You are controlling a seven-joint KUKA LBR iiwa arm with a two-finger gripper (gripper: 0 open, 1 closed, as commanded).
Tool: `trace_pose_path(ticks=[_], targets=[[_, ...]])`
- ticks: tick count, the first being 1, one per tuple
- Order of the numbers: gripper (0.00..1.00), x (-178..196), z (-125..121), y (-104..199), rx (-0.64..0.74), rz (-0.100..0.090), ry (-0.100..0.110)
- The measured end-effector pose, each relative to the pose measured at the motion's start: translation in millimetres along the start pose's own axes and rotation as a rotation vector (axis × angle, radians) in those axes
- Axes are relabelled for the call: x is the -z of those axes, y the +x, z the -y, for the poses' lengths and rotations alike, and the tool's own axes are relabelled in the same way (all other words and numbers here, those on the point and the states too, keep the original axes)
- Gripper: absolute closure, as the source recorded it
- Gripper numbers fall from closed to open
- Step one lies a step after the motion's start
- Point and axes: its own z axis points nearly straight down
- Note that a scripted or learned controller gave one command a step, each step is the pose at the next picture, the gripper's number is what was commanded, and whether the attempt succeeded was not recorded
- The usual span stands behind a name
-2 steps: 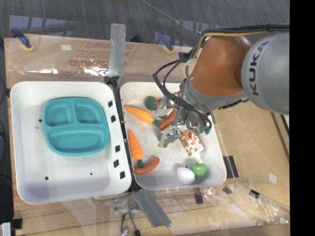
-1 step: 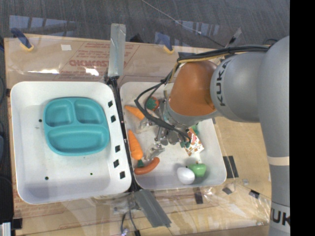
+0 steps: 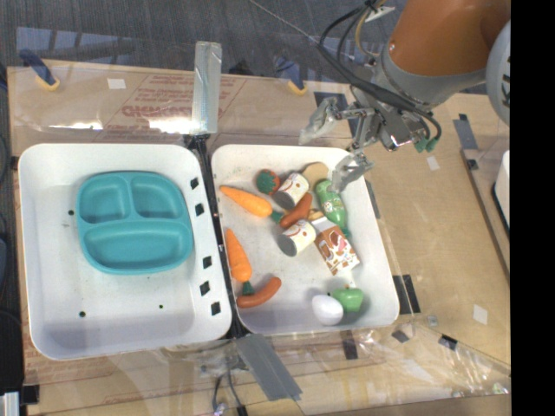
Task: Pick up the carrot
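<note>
1. Nearest, btm of right bin point(image 3: 381, 306): white egg-shaped toy point(image 3: 327, 309) touching green pepper-like toy point(image 3: 350, 299), near front-right corner.
2. Front-left of same bin: reddish sausage point(image 3: 260, 292), lying slanted, touching lower tip of a carrot point(image 3: 238, 256) that lies lengthwise beside the bin's left wall, green end toward front.
3. Mid bin: small carton w/ red-brown print point(image 3: 336, 250), a white cylinder can point(image 3: 297, 237) just left of it, tilted.
4. Further back: second carrot point(image 3: 246, 201), lying slanted, orange, green end at right near 2nd red sausage point(image 3: 297, 209); another white can point(image 3: 292, 187), red-green toy (strawberry-like) point(image 3: 266, 180), green bottle point(image 3: 330, 203) and a tan round piece point(image 3: 316, 172) clustered at back-centre.
5. Left bin point(image 3: 35, 258): teal 3-compartment plate point(image 3: 134, 221), toward the back half, well apart from both carrots.
6. Far, above back-right edge of right bin: gripper point(image 3: 355, 141), grey arm w/ orange band point(image 3: 447, 16) behind it. One finger point(image 3: 349, 170) over bin's back-right area near green bottle; other finger toward upper left. Spread wide, nothing between them. Well apart from either carrot.
7. Bench surface: cardboard under clear plastic point(image 3: 434, 215), tape strips at edges.
</note>
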Motion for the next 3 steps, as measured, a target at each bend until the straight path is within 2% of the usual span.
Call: trace_pose_path(ticks=[1,2,3], targets=[[0.0,-142,-6,-28,0.095,-0.022,-0.015],[0.0,-249,-21,-21,0.076,-0.016,-0.012],[1.0,-236,-21,-24,0.082,-0.01,-0.01]])
